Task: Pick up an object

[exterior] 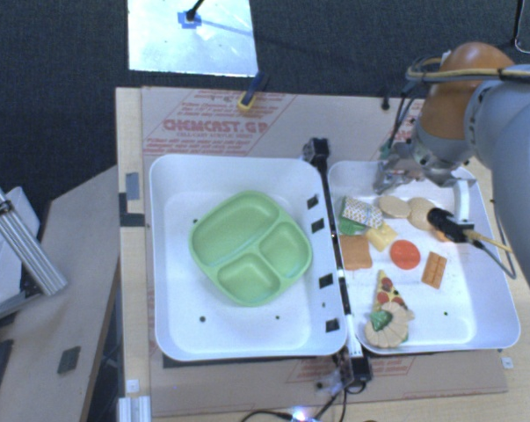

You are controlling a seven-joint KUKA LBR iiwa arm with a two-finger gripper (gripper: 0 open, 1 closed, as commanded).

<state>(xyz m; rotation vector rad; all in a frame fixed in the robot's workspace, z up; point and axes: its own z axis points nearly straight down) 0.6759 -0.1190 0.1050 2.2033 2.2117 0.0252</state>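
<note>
the step in hand looks like the approach: the claw (pixel 389 179) hangs over the far left corner of the right bin (pixel 462 310), and nothing shows gripped in it. whether the claw is apart or together i cannot tell from this angle.

the things to choose from all lie in the right bin. nearest the claw is a tan round biscuit (pixel 394 206), just to its near side, with a second biscuit (pixel 420 211) touching it on the right. a patterned packet (pixel 361 211) lies to their left, close to the bin's left wall. nearer the camera lie a yellow cheese piece (pixel 381 236), a brown toast square (pixel 356 252), a red disc (pixel 405 254), an orange cracker (pixel 434 270) and a pizza slice (pixel 388 290). the left bin (pixel 177 328) holds a green divided plate (pixel 250 249).

the arm (pixel 502 121) reaches in from the right, its orange band high above the far edge of the bin, the wrist bent down and to the left so the claw points into the bin.

the next move probably calls for a short shift toward the near side and a straight drop over the first biscuit. it is flat and low, and pressed against its neighbour, so the grip may slip or take both.
</note>
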